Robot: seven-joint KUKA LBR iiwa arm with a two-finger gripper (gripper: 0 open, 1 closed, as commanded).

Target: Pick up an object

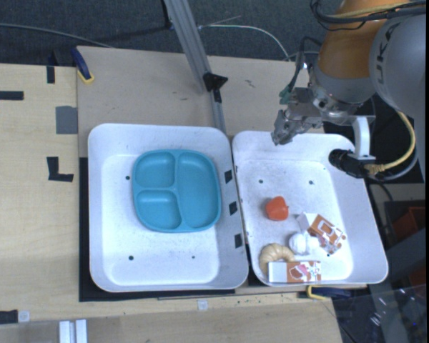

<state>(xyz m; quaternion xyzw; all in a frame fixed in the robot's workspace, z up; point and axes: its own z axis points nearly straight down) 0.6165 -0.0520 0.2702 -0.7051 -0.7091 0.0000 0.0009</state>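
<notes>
**A:** Where does the hand [283,136] stand right now?

**B:** It hangs over the far rim of the right bin [357,266], holding nothing. Its fingertips sit close together; from this slant I can't tell for sure whether they are parted or closed.

**A:** And what is there to pick?

**B:** Everything lies nearer the camera than the hand. The red round object [276,209] sits alone, almost straight toward us from the fingertips. Further on, clustered in the near corner, are a croissant [274,251], a white lump [300,243] and two orange-and-white packets [326,233], touching or nearly so. The blue divided plate [176,191] lies in the left bin [104,191], well off to the side.

**A:** So which one?

**B:** I'd take the red one. It has free floor all round, so the fingers can straddle it without nudging a neighbour. Centre above it first, spread the fingers, then descend straight; being round, it may roll if struck off-centre.
</notes>
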